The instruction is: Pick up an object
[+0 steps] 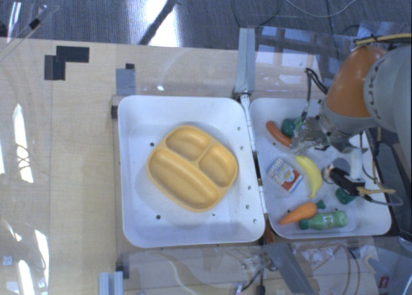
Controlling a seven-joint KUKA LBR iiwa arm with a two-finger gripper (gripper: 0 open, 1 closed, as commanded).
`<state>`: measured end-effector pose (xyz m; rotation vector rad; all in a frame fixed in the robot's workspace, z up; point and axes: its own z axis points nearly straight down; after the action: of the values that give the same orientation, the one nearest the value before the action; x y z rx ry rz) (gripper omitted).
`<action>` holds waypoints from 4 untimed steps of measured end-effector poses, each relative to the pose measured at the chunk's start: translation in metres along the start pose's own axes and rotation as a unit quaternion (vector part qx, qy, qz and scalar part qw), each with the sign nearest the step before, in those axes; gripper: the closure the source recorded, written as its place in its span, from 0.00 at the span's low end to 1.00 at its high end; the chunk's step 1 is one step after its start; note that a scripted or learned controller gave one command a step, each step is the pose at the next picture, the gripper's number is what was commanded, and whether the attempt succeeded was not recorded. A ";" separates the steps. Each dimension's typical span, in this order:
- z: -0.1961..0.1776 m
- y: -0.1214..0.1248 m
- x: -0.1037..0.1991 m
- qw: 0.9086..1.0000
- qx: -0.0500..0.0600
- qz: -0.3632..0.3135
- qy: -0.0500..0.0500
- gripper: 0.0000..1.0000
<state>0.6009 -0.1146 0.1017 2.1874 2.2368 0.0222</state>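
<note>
Basically, the gripper [308, 138] is lowered into the right bin [380, 223], between a red sausage [278, 134] and a banana [310, 174]; whether it is parted or closed cannot be told. A yellow sectioned plate [192, 167] is kept apart in the left bin [132, 178], so picking is likely meant from the clutter.

You're looking at a pale wooden bench [64, 178] bearing two shallow white bins: the left bin [132, 223] toward nine o'clock, the right bin [376, 223] at three o'clock, their edges touching at centre.
</note>
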 end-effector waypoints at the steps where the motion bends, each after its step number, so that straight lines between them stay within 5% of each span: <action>1: 0.000 0.000 0.000 1.000 0.000 0.000 0.000 0.00; 2: 0.011 -0.046 -0.008 0.995 0.002 -0.096 -0.001 0.00; 3: -0.057 -0.070 0.017 0.973 0.005 -0.229 0.000 0.00; 4: 0.012 -0.019 -0.022 0.987 0.004 -0.160 -0.001 0.00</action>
<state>0.5831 -0.1368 0.0890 1.8018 2.5602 0.0095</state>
